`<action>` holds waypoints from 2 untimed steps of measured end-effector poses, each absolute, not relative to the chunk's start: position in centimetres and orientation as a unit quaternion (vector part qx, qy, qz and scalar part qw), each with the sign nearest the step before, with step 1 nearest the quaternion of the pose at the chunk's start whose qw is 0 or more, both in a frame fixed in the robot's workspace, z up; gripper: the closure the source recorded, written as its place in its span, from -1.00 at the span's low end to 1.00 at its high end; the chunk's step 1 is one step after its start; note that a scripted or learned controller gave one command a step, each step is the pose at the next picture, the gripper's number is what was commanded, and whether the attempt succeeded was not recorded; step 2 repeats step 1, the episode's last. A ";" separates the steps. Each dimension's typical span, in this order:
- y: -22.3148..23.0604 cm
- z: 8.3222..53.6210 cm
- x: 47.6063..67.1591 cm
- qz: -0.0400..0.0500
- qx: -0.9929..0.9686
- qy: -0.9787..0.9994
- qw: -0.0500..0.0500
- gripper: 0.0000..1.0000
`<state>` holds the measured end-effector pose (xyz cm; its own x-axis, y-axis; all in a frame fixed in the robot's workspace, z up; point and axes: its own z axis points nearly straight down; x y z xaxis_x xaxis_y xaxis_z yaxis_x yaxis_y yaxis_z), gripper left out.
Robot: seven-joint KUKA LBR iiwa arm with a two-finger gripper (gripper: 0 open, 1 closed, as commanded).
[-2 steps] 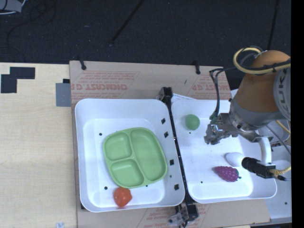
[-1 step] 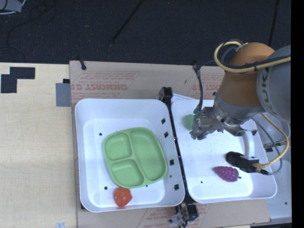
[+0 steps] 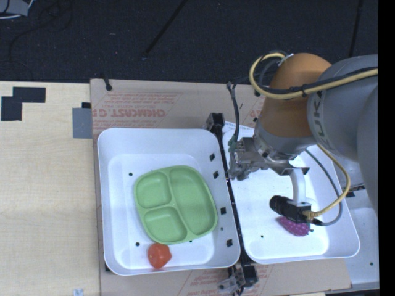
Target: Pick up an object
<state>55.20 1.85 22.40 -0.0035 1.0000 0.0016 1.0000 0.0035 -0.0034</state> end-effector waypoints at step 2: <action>7.1 21.9 57.8 0.000 -0.705 -0.709 0.001 1.00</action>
